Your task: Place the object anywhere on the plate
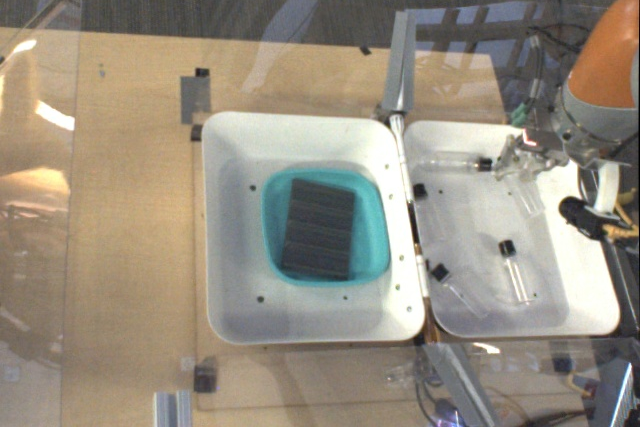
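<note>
A teal plate [373, 227] sits in the middle of the left white bin [230, 215]. A dark grey ridged block [318, 230] lies flat on the plate, within its rim and slightly tilted. The arm, with its orange band [610, 55], reaches in at the upper right. My gripper [517, 155] hangs over the far edge of the right bin [590, 315], well away from the plate and the block. Nothing shows in its grasp.
The right bin holds a few small clear tubes with black caps [513, 267], [442, 277], [460, 161]. A grey metal post [400, 65] stands behind the seam between the bins. Black cable ends [585, 213] hang by the arm at the right.
</note>
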Robot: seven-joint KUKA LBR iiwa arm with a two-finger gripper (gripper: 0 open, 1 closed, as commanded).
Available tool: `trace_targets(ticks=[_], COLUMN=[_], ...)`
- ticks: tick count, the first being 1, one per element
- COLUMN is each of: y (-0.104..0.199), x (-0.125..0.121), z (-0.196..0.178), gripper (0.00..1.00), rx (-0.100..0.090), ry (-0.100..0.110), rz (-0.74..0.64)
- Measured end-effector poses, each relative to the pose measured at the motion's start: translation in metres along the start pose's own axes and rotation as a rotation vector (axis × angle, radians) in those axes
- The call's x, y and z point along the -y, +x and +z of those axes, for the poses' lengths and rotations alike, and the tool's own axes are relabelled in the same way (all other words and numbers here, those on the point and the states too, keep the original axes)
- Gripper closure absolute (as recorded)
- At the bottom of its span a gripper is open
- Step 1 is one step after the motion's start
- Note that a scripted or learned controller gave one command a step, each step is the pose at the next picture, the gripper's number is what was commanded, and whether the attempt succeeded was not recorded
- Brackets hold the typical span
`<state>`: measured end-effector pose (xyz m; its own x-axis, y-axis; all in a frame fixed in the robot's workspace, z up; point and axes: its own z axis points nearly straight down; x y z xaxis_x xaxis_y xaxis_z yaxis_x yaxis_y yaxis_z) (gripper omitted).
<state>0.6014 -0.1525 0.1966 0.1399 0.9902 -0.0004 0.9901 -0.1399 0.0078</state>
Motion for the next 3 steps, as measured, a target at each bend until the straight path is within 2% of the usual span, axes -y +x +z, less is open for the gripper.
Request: trace_targets(ticks=[1, 2, 3], y=[0.095, 0.162, 0.162], x=[-0.003, 0.079, 0.079], z=[0.011, 0.011, 0.011], gripper=[1.00, 1.00, 0.00], rx=[-0.002, -0.003, -0.003], ry=[0.003, 0.003, 0.003], rz=[-0.088, -0.247, -0.245])
